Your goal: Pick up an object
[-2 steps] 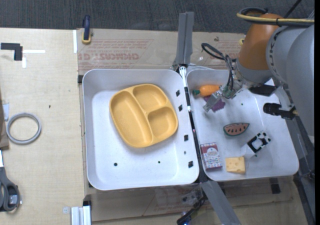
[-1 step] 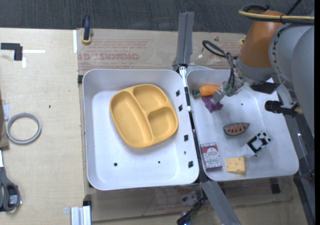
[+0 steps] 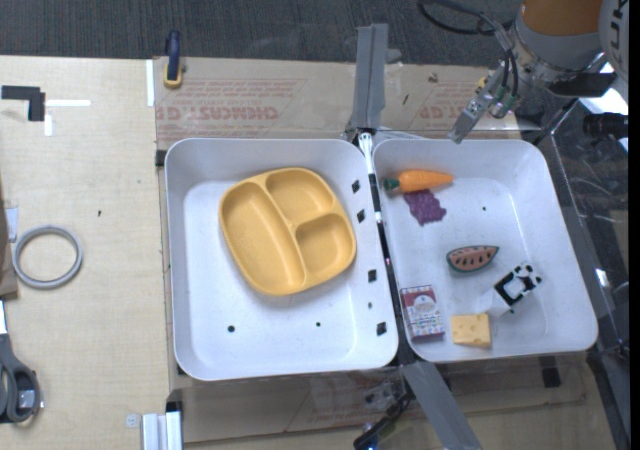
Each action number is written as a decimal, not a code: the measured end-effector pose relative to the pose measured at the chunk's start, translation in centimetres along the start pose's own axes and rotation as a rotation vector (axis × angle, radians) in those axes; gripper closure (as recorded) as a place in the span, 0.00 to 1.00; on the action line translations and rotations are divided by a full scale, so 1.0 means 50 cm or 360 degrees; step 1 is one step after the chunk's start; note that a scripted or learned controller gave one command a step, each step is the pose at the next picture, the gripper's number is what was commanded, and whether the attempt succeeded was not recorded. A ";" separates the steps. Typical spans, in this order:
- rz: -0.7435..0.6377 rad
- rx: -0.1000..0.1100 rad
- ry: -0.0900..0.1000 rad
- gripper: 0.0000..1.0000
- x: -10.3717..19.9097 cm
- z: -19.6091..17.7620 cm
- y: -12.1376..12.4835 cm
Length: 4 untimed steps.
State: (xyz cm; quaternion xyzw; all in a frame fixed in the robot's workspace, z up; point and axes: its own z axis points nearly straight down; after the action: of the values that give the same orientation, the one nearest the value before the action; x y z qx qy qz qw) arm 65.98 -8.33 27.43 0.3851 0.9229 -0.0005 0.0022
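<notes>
Step in hand, by my judgement: approach, with no object yet selected or grasped. My gripper (image 3: 470, 121) hung above the far rim of the right bin (image 3: 560, 198), touching nothing; whether it was spread or closed I could not tell. The candidates lay in that bin: carrot (image 3: 424, 180), purple grapes (image 3: 427, 206), watermelon slice (image 3: 472, 258), cheese wedge (image 3: 472, 329). The next move called for descent over one, probably the nearby carrot.
</notes>
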 end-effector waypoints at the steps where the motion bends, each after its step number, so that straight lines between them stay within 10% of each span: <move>1: -0.0187 0.0002 0.0004 1.00 -0.003 0.126 -0.056; 2: -0.0188 0.0002 0.0004 0.00 -0.002 0.126 -0.055; 3: 0.0534 0.0005 0.0005 0.00 -0.019 0.310 -0.057; 4: 0.0812 0.0005 0.0003 0.00 -0.018 0.061 -0.106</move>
State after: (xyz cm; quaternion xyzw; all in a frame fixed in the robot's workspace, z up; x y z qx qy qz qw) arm 62.85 -12.71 24.38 0.6056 0.7958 -0.0009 0.0009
